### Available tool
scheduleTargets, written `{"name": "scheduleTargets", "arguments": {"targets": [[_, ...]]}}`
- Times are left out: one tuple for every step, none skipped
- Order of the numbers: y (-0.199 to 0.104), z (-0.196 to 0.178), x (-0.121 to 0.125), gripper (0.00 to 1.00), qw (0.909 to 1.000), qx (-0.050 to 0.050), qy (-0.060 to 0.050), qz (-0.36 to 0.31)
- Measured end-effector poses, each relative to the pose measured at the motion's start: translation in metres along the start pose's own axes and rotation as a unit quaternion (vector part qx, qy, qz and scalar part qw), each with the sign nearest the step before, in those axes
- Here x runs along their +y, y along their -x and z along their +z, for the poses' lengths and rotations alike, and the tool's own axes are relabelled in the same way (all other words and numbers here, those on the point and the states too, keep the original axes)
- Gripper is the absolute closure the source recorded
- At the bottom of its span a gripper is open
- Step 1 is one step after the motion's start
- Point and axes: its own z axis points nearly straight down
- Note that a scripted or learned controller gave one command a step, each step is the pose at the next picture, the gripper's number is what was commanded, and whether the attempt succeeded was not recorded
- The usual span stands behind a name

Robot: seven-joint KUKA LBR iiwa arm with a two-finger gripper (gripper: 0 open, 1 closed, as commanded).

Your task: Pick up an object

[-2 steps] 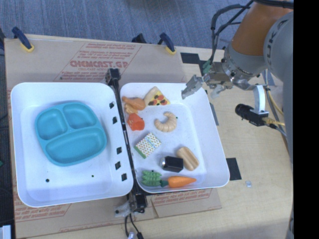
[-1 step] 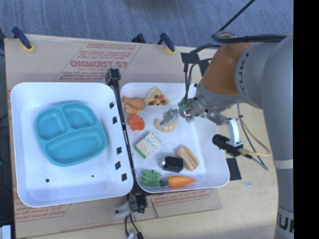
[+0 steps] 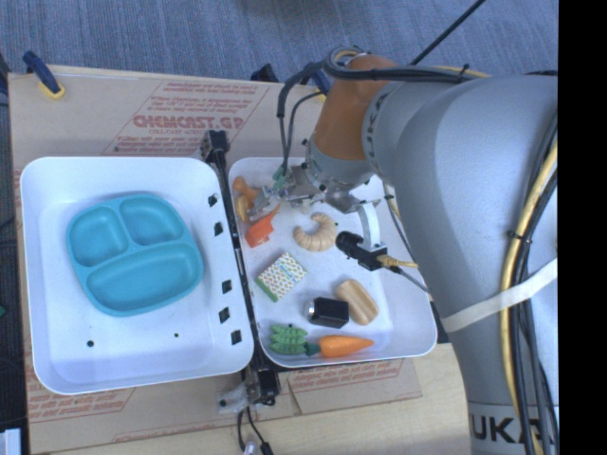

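Observation:
My gripper (image 3: 274, 197) is low in the far left part of the right bin (image 3: 410, 335), under the grey arm with its orange band. Just to its left lies a small yellow-orange toy (image 3: 246, 195), and an orange-red piece (image 3: 261, 227) sits right below it. A croissant (image 3: 316, 233) lies a little to the right of that piece. Nothing visibly hangs from the gripper.
Further forward in the right bin are a checkered waffle-like block (image 3: 282, 276), a black block (image 3: 329, 311), a tan bun (image 3: 358, 301) and a carrot (image 3: 343, 346) with green leaves (image 3: 287, 337). A blue divided plate (image 3: 136, 251) lies in the left bin (image 3: 38, 282). The arm covers the bin's right side.

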Motion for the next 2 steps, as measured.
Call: {"name": "scheduleTargets", "arguments": {"targets": [[-0.0004,-0.0106,0.0005,1.0,1.0,0.0,0.0,-0.002],[-0.0003,-0.0105,0.0005,0.0,1.0,0.0,0.0,-0.002]]}}
